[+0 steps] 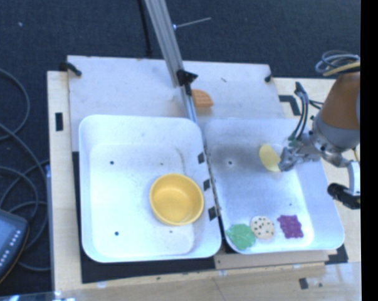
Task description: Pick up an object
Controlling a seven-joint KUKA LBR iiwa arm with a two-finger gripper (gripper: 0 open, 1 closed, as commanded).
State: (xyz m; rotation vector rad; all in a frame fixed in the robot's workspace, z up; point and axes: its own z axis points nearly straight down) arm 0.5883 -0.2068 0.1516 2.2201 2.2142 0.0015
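My gripper (288,159) is low in the right bin (314,187), near its upper right. It touches the right side of a small yellow rounded object (268,156), which lies on the bin floor; whether it grips the object is hidden. Along the same bin's front edge lie a green piece (241,235), a pale spotted cookie (261,227) and a purple piece (291,226). A yellow bowl (176,198) sits upright in the left bin (107,168), toward its right side.
A slanted metal pole (167,36) runs from the top of the view down to the divide between the bins. An orange object (202,99) lies on the board behind the bins. Cables hang around the arm (339,111) at the right.
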